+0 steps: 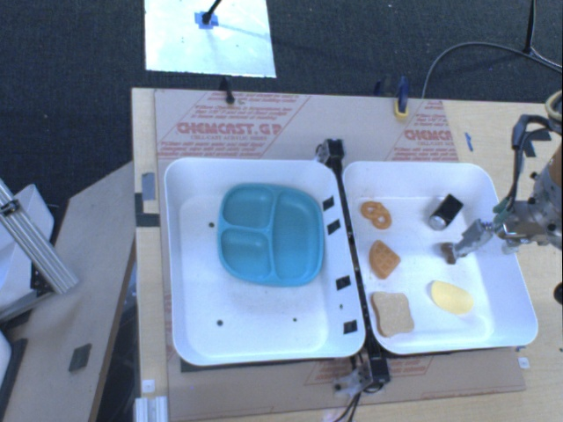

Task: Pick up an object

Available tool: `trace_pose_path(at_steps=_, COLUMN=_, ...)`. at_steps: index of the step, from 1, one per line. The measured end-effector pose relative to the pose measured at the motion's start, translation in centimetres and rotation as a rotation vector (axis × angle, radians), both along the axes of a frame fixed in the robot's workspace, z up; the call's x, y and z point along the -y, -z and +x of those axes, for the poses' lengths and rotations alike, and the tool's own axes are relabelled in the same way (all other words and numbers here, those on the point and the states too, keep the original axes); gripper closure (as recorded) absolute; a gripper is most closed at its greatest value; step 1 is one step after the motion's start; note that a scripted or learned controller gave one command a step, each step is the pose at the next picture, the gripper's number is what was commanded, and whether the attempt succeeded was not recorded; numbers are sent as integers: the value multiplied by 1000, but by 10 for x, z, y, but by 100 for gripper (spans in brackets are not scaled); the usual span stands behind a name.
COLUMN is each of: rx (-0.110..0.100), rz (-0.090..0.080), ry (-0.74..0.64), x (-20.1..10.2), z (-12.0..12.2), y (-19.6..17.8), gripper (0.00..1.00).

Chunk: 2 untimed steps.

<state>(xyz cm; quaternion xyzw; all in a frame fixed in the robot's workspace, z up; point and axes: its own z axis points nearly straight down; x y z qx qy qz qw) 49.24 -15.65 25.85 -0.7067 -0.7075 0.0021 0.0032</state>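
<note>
The right bin point(493, 319) holds several small items. A pretzel point(376, 214) lies at its upper left, an orange-brown cookie point(383, 259) below that, and a slice of toast point(392, 314) near the front wall. A yellow oval piece point(451, 297) lies front right. At the back rests a black and silver block point(444, 211). My gripper point(454, 251) reaches in from the right and hangs low over the bin's middle, between the block and the yellow piece, touching neither. I see nothing held in it.
The left bin point(189, 323) carries a blue divided plate point(269, 235). A black clip strip point(343, 244) runs along the seam between the bins. Cables point(466, 49) lie behind the right bin, and a metal frame point(35, 249) stands at the far left.
</note>
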Motion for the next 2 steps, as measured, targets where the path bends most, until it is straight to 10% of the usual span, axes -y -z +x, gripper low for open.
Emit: trace_pose_path(at_steps=2, rx=4, rz=-1, ry=0, x=3, z=-6, y=54, gripper=0)
